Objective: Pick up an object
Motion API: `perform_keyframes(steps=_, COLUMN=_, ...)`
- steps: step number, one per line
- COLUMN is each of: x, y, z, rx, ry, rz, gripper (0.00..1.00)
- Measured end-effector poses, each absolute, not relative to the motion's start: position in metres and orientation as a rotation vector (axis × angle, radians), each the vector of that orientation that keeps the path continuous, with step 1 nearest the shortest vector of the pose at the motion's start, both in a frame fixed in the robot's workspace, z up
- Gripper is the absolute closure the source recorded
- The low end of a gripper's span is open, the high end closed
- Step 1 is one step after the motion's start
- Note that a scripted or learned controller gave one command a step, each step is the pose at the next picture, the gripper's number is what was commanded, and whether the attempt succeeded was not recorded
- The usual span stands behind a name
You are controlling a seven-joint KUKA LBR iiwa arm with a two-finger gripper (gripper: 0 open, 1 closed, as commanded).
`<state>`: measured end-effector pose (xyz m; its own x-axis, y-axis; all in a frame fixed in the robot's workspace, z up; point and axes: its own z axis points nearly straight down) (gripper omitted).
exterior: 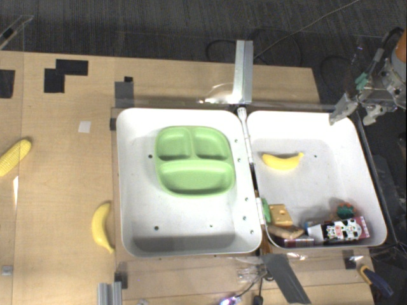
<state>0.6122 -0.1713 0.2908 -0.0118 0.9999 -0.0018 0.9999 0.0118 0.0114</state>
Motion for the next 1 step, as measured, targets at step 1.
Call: perform_keyframes(steps=1, x=0.6477, y=-0.2048, z=0.3543, rx=2.188, ry=2.243, rz=0.007, gripper=0.00)
